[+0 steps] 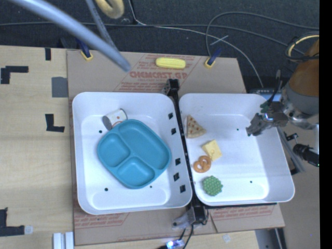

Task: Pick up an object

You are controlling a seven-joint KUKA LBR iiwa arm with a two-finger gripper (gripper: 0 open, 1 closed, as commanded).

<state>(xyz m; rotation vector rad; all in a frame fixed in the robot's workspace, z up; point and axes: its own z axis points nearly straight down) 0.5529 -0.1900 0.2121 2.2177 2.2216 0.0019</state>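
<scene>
One marking found: red printed lettering on the brown cardboard sheet (pixel 150 75) under the bins, just above the left bin's far rim, near the yellow object (pixel 170 63). Partly legible, approx. "CHEMCAST GP"; a second, smaller line below is too blurred to read. No other legible labels, nos. or signs on bins, items or arm.

Single fixed camera above the bench (pixel 31 139), slanting down over both white bins (pixel 83 154)
</scene>
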